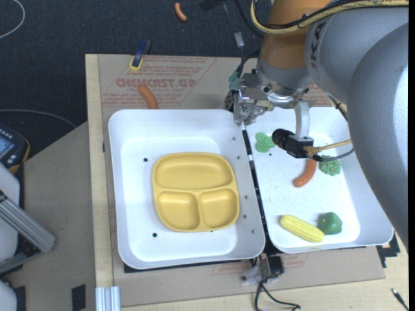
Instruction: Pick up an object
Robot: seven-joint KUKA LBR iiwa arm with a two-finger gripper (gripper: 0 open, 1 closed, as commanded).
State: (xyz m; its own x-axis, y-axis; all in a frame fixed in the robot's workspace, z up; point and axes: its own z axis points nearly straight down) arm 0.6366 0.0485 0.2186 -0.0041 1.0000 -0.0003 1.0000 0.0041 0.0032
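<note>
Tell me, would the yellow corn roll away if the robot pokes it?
Probably a little. The corn looks long and rounded, so a sideways poke could roll it across the smooth white bin. It lies close to the green pepper, which might stop it. It looks like a plastic toy, so likely light and stiff.

— Smooth, faintly glossy white plastic for both bins (130, 193); matt yellow plastic for the divided tray (194, 190).
— Shiny plastic on the corn (301, 228) and sausage (305, 173). Rough brown cardboard (188, 76) underneath, dark matt carpet (65, 24) beyond. Satin grey casing on the arm (369, 63).
</note>
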